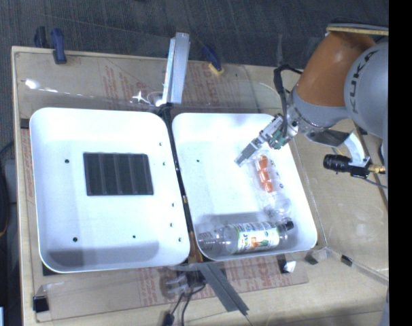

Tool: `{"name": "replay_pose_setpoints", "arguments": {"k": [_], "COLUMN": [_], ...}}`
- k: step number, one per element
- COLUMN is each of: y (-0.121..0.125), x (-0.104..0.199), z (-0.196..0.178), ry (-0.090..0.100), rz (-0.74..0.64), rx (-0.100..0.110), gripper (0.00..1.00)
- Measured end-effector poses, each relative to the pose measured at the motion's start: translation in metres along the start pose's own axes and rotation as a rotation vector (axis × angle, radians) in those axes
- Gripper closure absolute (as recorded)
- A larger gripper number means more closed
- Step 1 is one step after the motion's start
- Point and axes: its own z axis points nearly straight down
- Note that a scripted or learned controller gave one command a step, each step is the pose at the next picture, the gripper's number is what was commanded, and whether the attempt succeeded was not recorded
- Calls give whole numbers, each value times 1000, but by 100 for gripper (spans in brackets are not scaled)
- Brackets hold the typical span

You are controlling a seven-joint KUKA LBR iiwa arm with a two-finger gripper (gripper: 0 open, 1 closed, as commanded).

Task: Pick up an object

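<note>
The clear plastic bottle with orange label (266, 175) lies in the right white bin (213, 182) near its right edge, just under my pincer (250, 151); whether my pincer is spread I cannot tell. A larger clear bottle (243, 238) lies along the near edge. The left white bin (56, 202) holds a dark ribbed rectangular panel (117, 174), with bare floor around it.

- Arm (369, 80): grey letters "KU" legible on its casing, above the right bin (213, 182).
- Bottle (250, 238) label inside that bin: print unreadable.
</note>
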Motion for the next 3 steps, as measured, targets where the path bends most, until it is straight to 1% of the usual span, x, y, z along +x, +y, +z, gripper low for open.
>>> {"name": "replay_pose_setpoints", "arguments": {"k": [2, 3], "y": [23, 5], "x": [-17, -4], "z": [10, 48], "ry": [-7, -3], "rz": [-90, -63], "rx": [-5, -1], "gripper": [0, 0]}}
